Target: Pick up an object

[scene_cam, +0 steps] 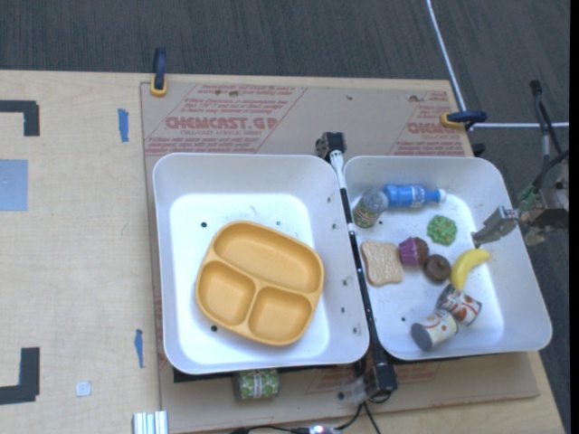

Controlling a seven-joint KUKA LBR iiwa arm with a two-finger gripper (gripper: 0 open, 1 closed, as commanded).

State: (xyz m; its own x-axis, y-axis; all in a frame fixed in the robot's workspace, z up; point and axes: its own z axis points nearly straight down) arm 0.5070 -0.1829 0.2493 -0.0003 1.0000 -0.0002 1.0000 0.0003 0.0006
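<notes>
- Banana (469,266) lies in right bin (529,319), by its right wall, untouched; nothing lifted yet.
- Nearer: cup (438,329), can (462,306); then bread (382,262), chocolate donut (438,268).
- Gripper (496,226) just above banana, over bin's right rim; finger spread unreadable, nothing visibly held.
- Farther: broccoli (442,230), blue bottle (409,195).
- Left bin (181,197) has yellow tray (260,283).
- Descend, grasp, lift remain.

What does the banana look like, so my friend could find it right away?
Start at the right white bin, the one full of small toys. Near its right wall, just below the claw, lies the banana: small, curved and bright yellow. The brown donut beside it is round and dark, so only the banana is yellow and bent.
</notes>
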